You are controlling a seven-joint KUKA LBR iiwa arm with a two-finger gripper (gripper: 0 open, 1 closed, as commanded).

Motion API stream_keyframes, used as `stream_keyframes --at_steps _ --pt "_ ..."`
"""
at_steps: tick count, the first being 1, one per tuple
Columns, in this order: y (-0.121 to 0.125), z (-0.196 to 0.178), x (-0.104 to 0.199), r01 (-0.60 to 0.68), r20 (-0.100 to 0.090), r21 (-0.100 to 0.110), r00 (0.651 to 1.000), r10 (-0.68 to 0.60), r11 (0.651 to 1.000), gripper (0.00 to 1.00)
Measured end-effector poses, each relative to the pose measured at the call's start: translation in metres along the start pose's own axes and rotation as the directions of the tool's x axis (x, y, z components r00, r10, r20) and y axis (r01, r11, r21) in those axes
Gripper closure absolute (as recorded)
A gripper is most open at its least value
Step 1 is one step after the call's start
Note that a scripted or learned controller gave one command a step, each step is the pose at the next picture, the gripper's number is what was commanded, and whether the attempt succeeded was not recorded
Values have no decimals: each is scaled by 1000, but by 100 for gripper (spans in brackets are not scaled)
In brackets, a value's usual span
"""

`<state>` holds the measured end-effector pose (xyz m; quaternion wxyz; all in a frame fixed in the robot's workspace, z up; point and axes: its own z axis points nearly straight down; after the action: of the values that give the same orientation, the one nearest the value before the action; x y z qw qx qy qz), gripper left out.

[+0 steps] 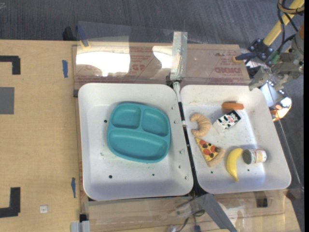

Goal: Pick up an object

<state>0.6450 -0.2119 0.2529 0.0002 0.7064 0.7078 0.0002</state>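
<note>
Gripper point(270, 74) above right white bin's point(275, 178) far corner; state indiscernible. Inside: yellow plastic banana point(233, 162) beside small can point(255, 156).

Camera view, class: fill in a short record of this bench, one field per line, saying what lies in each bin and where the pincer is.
left bin: teal divided plate
right bin: croissant, pizza slice, banana, hot dog, black-and-white carton, small can on its side
banana and can: touching
pincer: above the right bin's far right corner, nothing seen between its fingers
</note>
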Motion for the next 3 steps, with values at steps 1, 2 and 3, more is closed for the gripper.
stream_keyframes --at_steps 1,2,3 --pt "-43 -6 -12 370 2 -1 929 -370 929 0" --pt "18 92 80 348 -7 6 937 -348 937 0" --pt "2 155 53 480 16 -20 877 -479 877 0"
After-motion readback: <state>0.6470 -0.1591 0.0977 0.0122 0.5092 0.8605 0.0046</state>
